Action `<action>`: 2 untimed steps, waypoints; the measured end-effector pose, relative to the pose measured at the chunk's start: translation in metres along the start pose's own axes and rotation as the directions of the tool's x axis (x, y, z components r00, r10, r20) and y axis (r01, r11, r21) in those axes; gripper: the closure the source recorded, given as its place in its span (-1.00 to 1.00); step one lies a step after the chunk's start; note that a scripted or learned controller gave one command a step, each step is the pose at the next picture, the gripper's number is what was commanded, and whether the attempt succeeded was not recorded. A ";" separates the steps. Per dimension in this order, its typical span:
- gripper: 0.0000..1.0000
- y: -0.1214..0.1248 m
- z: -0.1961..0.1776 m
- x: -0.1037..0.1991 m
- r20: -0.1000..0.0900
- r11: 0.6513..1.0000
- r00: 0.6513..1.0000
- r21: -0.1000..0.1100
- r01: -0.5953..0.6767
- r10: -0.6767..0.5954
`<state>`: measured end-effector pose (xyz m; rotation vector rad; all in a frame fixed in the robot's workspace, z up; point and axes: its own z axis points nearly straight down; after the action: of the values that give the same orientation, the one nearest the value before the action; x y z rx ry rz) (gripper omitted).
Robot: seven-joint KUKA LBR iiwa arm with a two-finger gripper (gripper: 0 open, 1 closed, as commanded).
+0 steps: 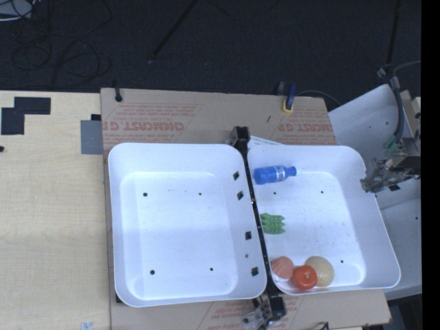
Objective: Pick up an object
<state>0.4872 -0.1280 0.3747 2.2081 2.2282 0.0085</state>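
Two white bins, the left bin (130, 184) and the right bin (357, 184), look like smooth plastic with a faint sheen. Under them lies a brown cardboard sheet (179, 119), matt, printed in red. The counter (48, 205) has a pale, matt wood-grain look. A blue bottle (273, 174) appears to be glossy plastic. A green toy (272, 223) and a red ball (304, 277) look matt.

The far part of the scene is a dark floor (206, 33) crossed by loose black cables (172, 26). A light wood-grain worktop (48, 212) occupies the left, bearing black patches (24, 112) and a grey square (90, 137). A printed cardboard sheet (206, 119) covers the centre. A white panel (364, 119) lies at right.
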 end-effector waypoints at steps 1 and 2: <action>1.00 -0.014 0.105 0.025 -0.003 1.000 1.000 0.020 -0.010 0.010; 1.00 -0.010 0.021 0.046 0.001 1.000 1.000 0.001 -0.006 0.006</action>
<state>0.4767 -0.0822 0.3534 2.2147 2.2223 0.0061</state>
